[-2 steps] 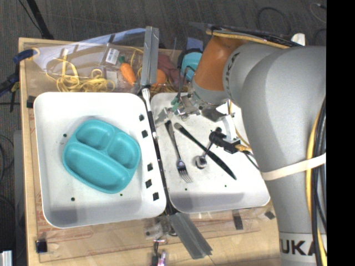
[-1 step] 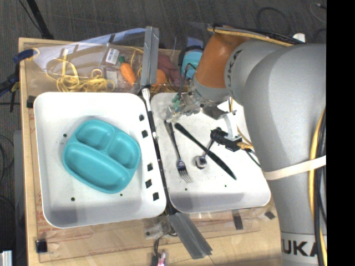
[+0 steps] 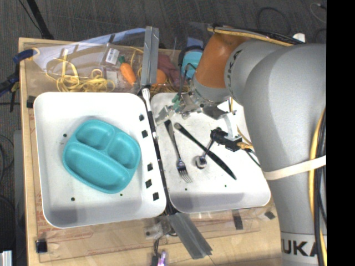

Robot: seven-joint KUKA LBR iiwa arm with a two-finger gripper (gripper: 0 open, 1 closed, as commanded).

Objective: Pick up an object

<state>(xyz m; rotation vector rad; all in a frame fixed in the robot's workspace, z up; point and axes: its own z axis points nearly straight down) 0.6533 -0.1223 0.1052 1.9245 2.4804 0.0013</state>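
The tool is hovering at the far left corner of the right shallow white bin, so the approach step is under way; whether it is spread or pressed together I cannot tell. The dark-handled metal fork is lying just beside it, near the bin's left wall, crowding a descent there. The long black knife is offering more open room.

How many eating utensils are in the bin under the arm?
3: a fork nearest the other bin, a black knife slanting across the middle, a spoon crossing it. The arm may hide others.
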